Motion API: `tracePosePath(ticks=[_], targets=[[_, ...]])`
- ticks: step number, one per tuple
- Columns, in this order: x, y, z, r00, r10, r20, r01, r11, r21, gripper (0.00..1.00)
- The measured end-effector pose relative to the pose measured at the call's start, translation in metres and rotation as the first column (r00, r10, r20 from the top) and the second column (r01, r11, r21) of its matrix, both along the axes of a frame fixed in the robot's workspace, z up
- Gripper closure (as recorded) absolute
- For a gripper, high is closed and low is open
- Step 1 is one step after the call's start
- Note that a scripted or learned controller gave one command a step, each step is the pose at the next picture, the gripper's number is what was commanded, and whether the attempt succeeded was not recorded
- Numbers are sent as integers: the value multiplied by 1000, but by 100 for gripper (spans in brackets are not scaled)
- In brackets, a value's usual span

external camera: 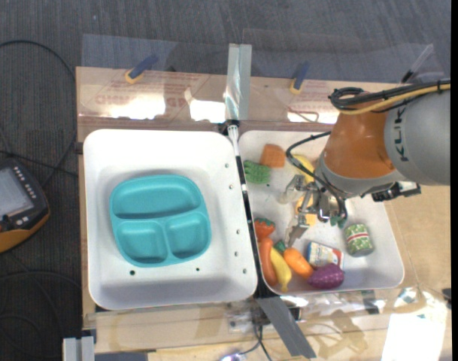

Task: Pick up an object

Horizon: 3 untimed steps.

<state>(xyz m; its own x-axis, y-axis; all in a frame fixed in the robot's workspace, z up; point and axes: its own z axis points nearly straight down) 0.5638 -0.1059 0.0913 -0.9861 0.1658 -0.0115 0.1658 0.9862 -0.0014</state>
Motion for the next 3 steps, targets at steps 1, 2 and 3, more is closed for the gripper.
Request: tracePosePath(ticks=[1,2,3], targets=[[2,0,11,1000,1,7,-1,1000,-3,100],[2,0,11,1000,1,7,-1,1000,-3,0],[19,7,-1,984,-179,-2,179,984,3,0]])
